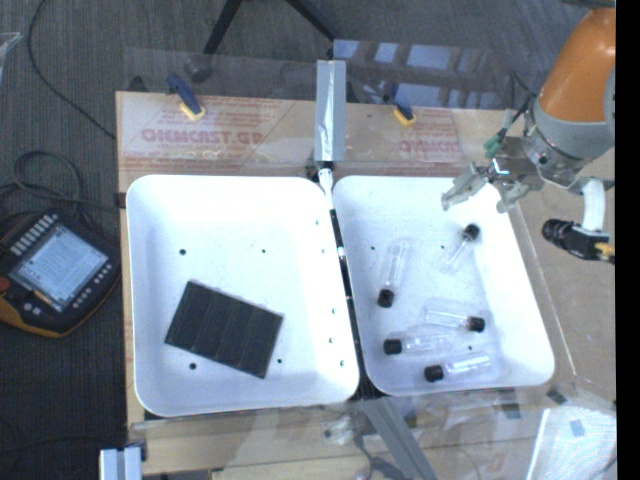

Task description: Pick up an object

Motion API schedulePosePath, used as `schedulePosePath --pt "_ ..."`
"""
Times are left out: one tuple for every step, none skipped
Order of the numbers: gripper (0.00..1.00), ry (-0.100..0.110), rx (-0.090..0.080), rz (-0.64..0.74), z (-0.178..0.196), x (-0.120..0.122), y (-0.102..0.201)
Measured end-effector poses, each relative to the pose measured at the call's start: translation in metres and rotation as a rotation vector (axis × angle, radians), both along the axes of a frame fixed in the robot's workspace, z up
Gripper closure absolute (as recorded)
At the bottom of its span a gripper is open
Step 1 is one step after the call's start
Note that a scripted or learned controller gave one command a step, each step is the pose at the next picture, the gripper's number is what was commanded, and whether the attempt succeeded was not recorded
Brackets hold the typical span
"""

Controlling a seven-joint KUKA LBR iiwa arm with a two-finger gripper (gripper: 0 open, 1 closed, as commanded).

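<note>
Vials (457, 252) are lying in the right bin (520, 298). Gripper (483, 186), fingers spread and holding nothing, is hovering at the bin's one o'clock; descending onto one vial comes next.

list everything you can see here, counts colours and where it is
clear plastic vials with black caps: five, transparent with black caps, scattered in the right bin
flat black ribbed rectangular panel: one, black, lying tilted in the left bin's lower half
shallow white bins: two, white, side by side on the bench
wooden bench top: one, pale brown with red lettering, behind the bins
blue and yellow clamps: two, on the bench's far edge
handheld control pendant: one, orange and black with a lit screen, on the floor at left
black cable: one, looping on the grey floor
two-finger gripper: one, grey, over the right bin's upper right corner
arm: one, grey with orange band, at right
</note>
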State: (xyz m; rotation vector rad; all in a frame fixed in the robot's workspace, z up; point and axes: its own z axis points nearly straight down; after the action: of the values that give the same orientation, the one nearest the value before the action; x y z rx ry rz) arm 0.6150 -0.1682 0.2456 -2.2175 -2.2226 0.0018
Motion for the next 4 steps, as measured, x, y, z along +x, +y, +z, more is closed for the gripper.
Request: schedulePosePath --pt "0.0 0.001 0.002 0.062 -0.123 -0.065 -0.045" --pt "0.0 -0.014 -0.004 0.074 -0.155 -0.041 0.031" --pt "0.0 -0.016 -0.005 0.042 -0.155 0.014 0.072" --pt "0.0 -0.001 -0.003 -0.09 -0.062 -0.014 0.082"
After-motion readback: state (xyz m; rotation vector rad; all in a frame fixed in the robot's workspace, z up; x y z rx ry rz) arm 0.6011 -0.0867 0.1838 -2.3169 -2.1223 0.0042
